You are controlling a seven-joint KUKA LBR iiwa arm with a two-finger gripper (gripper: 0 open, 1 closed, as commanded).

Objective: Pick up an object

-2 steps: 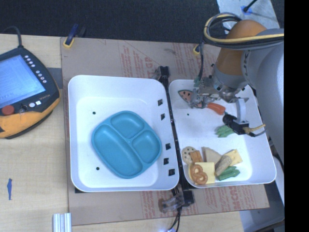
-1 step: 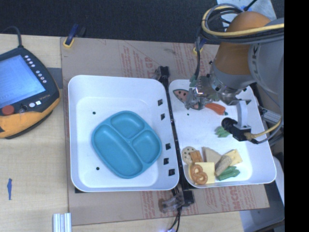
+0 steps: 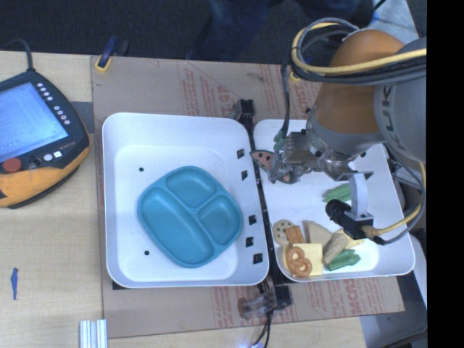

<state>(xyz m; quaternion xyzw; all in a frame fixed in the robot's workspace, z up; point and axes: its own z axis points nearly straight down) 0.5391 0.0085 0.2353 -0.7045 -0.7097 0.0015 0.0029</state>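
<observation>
- tabletop (image 3: 58, 267): light wood with a cardboard sheet under both bins. faint reddish print on the cardboard, too washed out for you to read.
- arm (image 3: 362, 85): grey with an orange band, comes in from the right and hangs over the upper part of the right bin (image 3: 395, 267).
- left bin (image 3: 116, 143): white, holds a blue divided plate (image 3: 190, 214) with three sections, lying at a slant. no food on it.
- right bin: white, small food pieces crowd its near edge.
- teach pendant (image 3: 32, 140): sits at far left on the tabletop, screen lit, text too small to read.
- gripper (image 3: 286, 167): sits low at the right bin's upper left corner, close to the divider. you cannot tell from here whether it is wide or narrow, or if it has anything.
- food pile (image 3: 319, 251): pretzel (image 3: 297, 259), cracker, cheese slice (image 3: 310, 252), green bits. it lies toward the camera from the gripper and slightly right, apart from it.
- judgement: nearest pick is that pile, so your move runs down the bin toward the near edge.
- no brand or label readable anywhere.
</observation>
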